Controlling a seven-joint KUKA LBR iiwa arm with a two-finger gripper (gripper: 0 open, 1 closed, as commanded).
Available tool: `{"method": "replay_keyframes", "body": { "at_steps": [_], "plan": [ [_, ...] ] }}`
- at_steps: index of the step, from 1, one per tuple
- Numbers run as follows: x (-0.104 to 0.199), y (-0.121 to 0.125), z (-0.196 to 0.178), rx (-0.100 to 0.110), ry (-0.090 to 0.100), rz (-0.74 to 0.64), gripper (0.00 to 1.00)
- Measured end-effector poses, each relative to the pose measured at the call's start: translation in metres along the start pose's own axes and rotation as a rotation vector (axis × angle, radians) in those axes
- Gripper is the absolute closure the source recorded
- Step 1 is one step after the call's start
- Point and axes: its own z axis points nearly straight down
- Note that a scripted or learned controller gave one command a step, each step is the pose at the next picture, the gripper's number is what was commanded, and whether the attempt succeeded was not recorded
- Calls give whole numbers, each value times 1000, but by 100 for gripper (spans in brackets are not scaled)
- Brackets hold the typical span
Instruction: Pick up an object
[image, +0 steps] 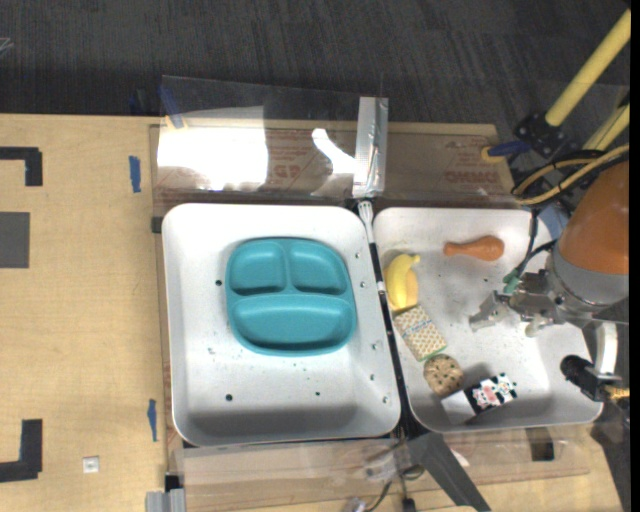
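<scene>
Five small things sit in the right bin (560, 225): a banana (403, 280), cracker (419, 333), cookie (442, 374), orange drumstick (474, 248) and black-and-white toy (491, 392). Whether the end effector (492, 312) is spread, I cannot tell; hovering over bare floor, it risks closing on nothing.

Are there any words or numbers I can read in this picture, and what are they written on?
None can be read.
Cardboard behind the bins: faint red print, too blurred to read.
Small black and white box in the right bin: markings too small to read.
Patterned packet: too small to tell any words.
</scene>
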Motion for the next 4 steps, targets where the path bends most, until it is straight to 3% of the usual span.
{"method": "replay_keyframes", "body": {
  "at_steps": [1,2,3,4],
  "plan": [
    [45,43,36,-14,-2,-33,0],
    [63,112,36,-13,-2,-93,0],
    [89,75,-62,-10,-3,-409,0],
    [29,101,-18,-3,-4,-399,0]
  ]
}}
